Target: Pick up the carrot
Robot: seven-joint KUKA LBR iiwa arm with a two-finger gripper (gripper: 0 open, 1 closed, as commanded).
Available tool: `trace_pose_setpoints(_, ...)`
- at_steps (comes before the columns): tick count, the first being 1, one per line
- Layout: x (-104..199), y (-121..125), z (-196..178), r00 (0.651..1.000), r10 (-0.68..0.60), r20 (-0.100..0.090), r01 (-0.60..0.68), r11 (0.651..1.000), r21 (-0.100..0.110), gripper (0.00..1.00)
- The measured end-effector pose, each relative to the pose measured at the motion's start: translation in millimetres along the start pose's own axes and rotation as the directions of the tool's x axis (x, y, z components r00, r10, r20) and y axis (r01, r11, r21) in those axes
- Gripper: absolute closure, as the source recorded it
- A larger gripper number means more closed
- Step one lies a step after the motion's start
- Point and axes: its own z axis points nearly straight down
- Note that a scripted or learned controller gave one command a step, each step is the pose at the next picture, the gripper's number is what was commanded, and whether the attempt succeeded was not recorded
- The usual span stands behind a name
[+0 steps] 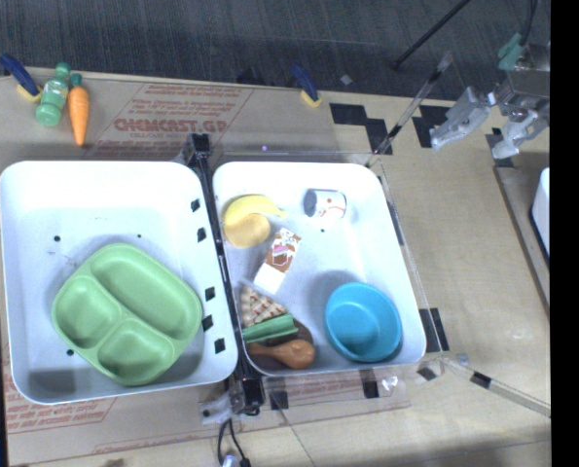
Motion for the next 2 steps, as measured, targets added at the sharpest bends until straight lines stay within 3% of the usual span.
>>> trace_pose_setpoints(1, 0.6, 0.6, -10.8, 1.0, -0.007, 0.003, 0.007, 1.0, 0.003, 1.0)
trace_pose_setpoints(2, 1.0, 0.6, -10.6, 1.0, -0.008, 0.003, 0.008, 1.0, 0.003, 0.0)
